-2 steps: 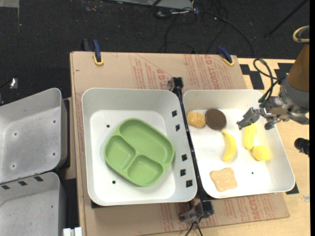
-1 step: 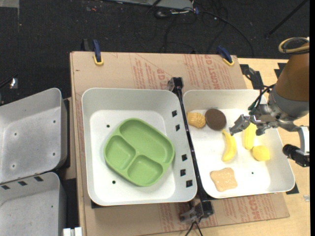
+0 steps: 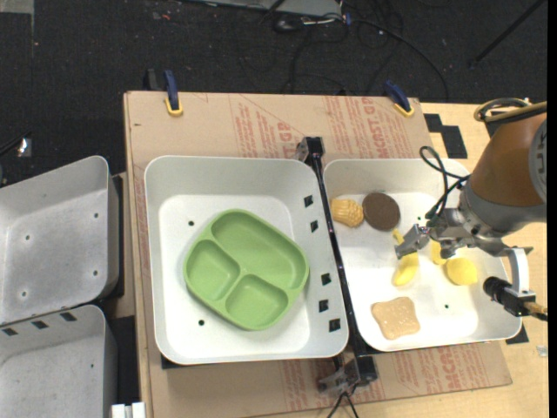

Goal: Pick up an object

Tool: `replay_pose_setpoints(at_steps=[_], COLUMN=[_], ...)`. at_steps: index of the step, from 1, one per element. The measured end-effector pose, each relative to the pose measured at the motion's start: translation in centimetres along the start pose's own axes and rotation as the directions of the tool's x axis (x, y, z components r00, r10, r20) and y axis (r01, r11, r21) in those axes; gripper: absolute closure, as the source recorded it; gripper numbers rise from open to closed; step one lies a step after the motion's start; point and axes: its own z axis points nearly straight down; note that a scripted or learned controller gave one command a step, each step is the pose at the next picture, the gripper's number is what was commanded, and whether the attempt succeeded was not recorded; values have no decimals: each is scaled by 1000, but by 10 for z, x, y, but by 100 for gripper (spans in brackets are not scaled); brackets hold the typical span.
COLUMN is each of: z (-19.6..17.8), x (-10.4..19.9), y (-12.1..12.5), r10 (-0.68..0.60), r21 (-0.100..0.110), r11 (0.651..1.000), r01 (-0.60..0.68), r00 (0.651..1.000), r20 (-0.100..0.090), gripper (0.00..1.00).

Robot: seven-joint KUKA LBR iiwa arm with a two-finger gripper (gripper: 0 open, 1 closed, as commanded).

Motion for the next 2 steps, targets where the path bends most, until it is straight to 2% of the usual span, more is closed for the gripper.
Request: replay_pose_setpoints(at_steps=[1, 2], z=[35, 23], x=[1, 0], y=[0, 0], r10=[-1, -1], r21=[-2, -5], r11=[1000, 1000], r01=[1, 1], r00=[1000, 1000], r20=[0, 1], gripper=[0, 100])
